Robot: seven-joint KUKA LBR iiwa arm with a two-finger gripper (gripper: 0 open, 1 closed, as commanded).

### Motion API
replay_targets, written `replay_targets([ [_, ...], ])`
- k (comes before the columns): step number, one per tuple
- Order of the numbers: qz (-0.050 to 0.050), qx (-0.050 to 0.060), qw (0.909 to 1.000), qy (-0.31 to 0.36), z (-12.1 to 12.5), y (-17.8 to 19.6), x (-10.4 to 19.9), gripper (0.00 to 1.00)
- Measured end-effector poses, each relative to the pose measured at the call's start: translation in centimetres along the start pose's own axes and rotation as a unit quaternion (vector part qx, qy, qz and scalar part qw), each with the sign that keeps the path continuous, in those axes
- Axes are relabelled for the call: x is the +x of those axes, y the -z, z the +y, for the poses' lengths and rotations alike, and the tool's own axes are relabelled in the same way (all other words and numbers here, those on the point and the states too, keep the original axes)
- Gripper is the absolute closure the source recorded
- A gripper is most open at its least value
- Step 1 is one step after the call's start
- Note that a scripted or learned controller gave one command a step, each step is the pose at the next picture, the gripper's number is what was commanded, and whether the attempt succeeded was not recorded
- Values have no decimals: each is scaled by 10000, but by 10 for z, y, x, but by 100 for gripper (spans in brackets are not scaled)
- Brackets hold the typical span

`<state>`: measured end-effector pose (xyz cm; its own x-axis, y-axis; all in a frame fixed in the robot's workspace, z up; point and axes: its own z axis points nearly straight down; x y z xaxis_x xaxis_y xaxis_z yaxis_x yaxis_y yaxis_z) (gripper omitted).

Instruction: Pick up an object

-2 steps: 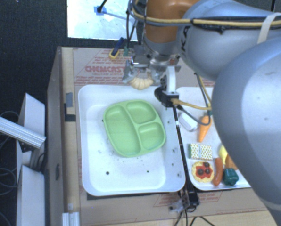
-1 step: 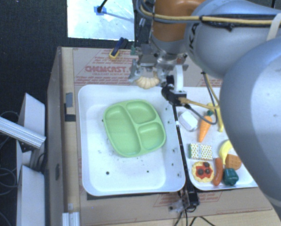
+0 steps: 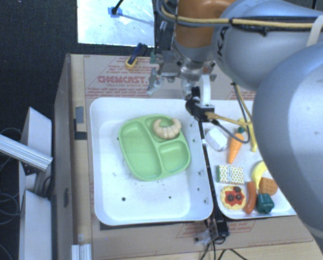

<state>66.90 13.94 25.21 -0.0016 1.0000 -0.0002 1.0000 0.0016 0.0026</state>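
Camera view: a grey two-finger gripper (image 3: 175, 80) was seen beyond a green three-compartment plastic plate (image 3: 145, 156), a beige ridged pastry (image 3: 167, 127) lodged in its far compartment; whether the gripper was spread or closed could not be told.

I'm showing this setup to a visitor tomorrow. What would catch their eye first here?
The big grey arm with its orange band looms over the top and right. Next comes the bright green divided plate in the left bin, with a pale curled pastry in its far compartment. The right bin holds a cluster of colourful toy food, among it a carrot.
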Motion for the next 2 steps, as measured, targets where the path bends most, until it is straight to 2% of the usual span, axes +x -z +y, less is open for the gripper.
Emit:
replay_targets([
  [1,5,-5,10000,0,-15,-155,-25,0],
  [2,-22,4,10000,-1,-15,-147,-28,100],
])
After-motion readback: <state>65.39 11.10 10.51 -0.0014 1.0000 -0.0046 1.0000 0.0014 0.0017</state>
